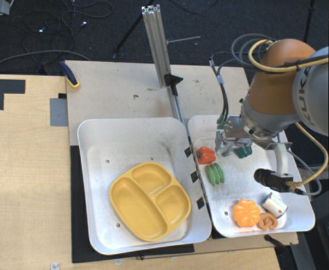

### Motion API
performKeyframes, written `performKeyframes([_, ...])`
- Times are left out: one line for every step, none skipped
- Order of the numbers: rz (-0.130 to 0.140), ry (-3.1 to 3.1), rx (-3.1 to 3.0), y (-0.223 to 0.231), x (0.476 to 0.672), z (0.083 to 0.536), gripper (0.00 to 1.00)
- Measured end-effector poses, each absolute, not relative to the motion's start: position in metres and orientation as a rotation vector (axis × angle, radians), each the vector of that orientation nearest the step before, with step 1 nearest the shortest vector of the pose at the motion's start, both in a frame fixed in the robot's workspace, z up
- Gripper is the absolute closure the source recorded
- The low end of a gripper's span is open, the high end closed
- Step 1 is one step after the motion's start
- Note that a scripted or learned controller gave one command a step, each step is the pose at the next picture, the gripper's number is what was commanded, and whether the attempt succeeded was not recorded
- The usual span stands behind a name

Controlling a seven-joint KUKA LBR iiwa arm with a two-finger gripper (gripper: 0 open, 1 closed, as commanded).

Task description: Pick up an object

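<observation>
We see the gripper point(231, 146) low over the right bin point(299, 221), hanging from the grey arm point(316, 89) with its orange band point(274, 80); the metal parts below the wrist blur together from above, so we cannot tell how it is set, and we make out nothing clearly caught in it. A small dark green piece point(244, 151) sits just right of the gripper, half tucked under the wrist, and we cannot say what it is or whether it touches the metal. Just left of the gripper, at the bin's left wall, lies a red-orange toy point(205, 154), and just below that a green ribbed toy point(215, 174). Further from the gripper, toward the bin's near edge, sit an orange pumpkin-like toy point(246, 212), a small brown pretzel-like piece point(267, 222) touching it on the right, and a white cylinder point(275, 205) just above that. A black cable fitting point(272, 180) crosses over the bin right of the green toy, hiding part of the floor. Well left of the gripper, the left bin point(97, 145) holds a yellow divided plate point(149, 200), lying flat
</observation>
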State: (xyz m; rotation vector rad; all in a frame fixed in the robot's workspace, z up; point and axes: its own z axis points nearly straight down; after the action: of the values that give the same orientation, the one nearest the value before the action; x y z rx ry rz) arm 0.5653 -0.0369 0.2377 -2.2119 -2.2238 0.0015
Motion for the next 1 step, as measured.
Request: performKeyframes([0.003, -2.223, -2.212, 0.0177, 0.5463, 0.2415, 1.0])
